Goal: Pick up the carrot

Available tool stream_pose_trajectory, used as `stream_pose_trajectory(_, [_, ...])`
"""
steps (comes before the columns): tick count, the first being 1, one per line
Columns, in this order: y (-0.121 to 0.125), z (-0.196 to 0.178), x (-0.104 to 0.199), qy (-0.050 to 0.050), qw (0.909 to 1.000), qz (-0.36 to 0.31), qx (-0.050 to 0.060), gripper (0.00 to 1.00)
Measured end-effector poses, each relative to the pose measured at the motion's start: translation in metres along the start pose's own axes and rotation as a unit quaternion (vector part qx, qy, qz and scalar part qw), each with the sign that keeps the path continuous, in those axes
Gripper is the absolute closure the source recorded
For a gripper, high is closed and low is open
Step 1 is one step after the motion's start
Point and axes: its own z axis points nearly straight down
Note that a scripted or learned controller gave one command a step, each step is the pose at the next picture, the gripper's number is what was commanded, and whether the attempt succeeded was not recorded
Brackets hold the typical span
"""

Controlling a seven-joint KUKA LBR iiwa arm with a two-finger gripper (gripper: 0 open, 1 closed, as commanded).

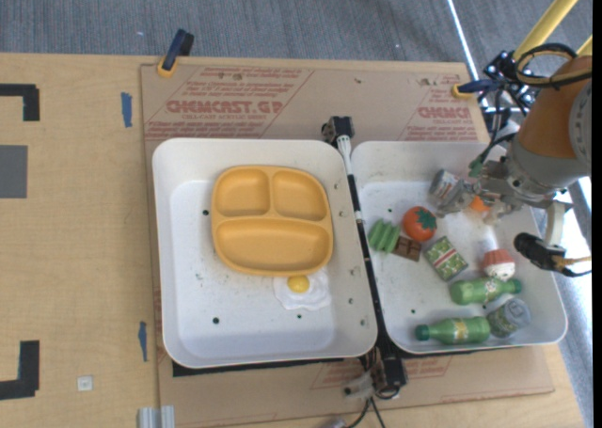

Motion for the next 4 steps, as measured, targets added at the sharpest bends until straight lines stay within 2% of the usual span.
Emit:
stream_pose_trajectory(1, [0.041, -0.033, -0.003, -0.006, 0.9989, -0.045, 0.012, 0.00])
stream_pose_trajectory(2, [0.008, 0.002, 0.010, -0.012, 0.9907, -0.135, -0.002, 0.00])
stream_pose_trajectory(3, [0.033, -0.042, -0.009, -0.013, 0.9898, -0.142, -0.004, 0.00])
stream_pose_trajectory(4, [0.061, -0.064, -0.012, -0.013, 0.9948, -0.101, -0.005, 0.00])
